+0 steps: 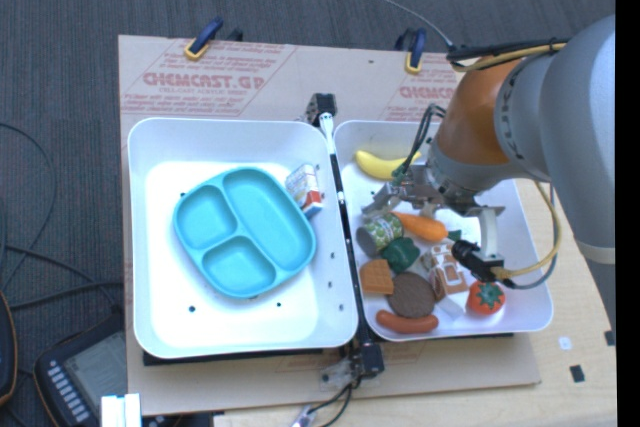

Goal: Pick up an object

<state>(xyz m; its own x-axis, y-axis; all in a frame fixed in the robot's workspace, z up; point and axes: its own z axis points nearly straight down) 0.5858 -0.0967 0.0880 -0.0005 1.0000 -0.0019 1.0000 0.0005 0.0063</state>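
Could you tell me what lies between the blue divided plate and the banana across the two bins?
In the camera view, a small carton lies beside the blue divided plate, then the bins' adjoining white walls, then the banana.

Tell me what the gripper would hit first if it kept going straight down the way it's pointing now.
Probably the carrot. The gripper points down into the right bin, and the carrot lies just under it, with a green toy beside it. Depth is hard to judge from this slanted view, so it could touch either one first.
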